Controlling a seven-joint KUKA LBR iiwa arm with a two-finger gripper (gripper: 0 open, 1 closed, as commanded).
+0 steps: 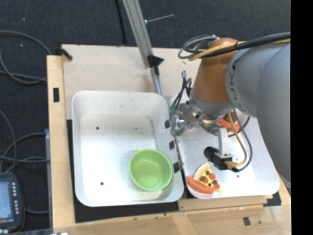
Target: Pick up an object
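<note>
Dark carpet (pixel 29 13) strewn with loose cables (pixel 14 77) surrounds a pale wooden bench (pixel 98 67) that carries two shallow white bins side by side. The arm (pixel 215 77) hangs over the back left corner of the right bin (pixel 259 180), and the gripper (pixel 188 120) sits under the wrist just beside the wall shared by the bins. The wrist hides it from above, so I cannot tell whether it is spread or pressed together, and nothing can be seen held in it. The likeliest things to pick lie in the right bin. A toy pizza slice (pixel 208 176) and a red sausage (pixel 199 186) touch each other at the front left corner, and an orange piece (pixel 230 124) peeks out from under the arm near the bin's middle, too covered to name. A green bowl (pixel 150 169) stands upright and alone at the front right corner of the left bin (pixel 98 94). All of these look like light, stiff plastic toys: smooth, a little slippery, and not fragile. The sausage seems the easiest, taken across its narrow middle. The pizza slice is flat and low, so it probably needs a pinch across its two long edges. The bowl looks too wide to span, so its rim is the place, one side inside and one outside. Pieces hard against a bin wall may leave little room to close around them.
</note>
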